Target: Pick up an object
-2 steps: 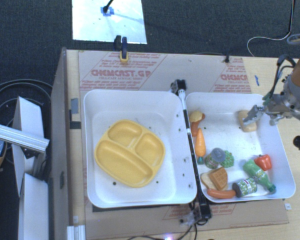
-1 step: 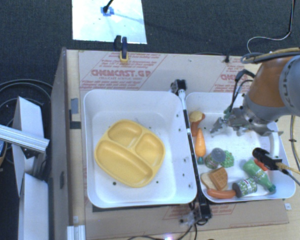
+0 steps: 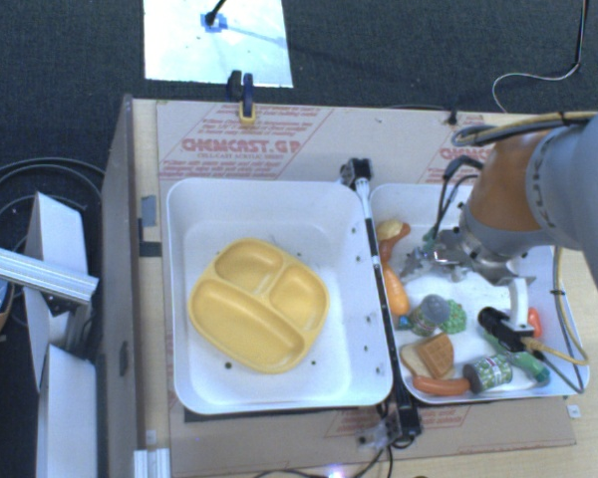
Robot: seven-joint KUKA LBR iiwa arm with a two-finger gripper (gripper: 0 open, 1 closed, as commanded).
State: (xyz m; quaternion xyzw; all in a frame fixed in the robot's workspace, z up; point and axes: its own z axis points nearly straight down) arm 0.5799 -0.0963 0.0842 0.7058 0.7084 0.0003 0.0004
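You'll find the toys crowded along the front of the right bin (image 3: 563,391): a can (image 3: 489,371), a cracker (image 3: 434,355), a carrot (image 3: 394,291). The gripper (image 3: 441,259) hangs over its back half; whether it's clenched, you cannot tell. The left bin (image 3: 179,267) holds a yellow tray (image 3: 258,304).

Bench on dark carpet, seen from above.
We see dark carpet (image 3: 60,58), a pale floor sheet (image 3: 217,43) at far centre, black cables (image 3: 10,182) left, and white boxes (image 3: 60,237) beside them.
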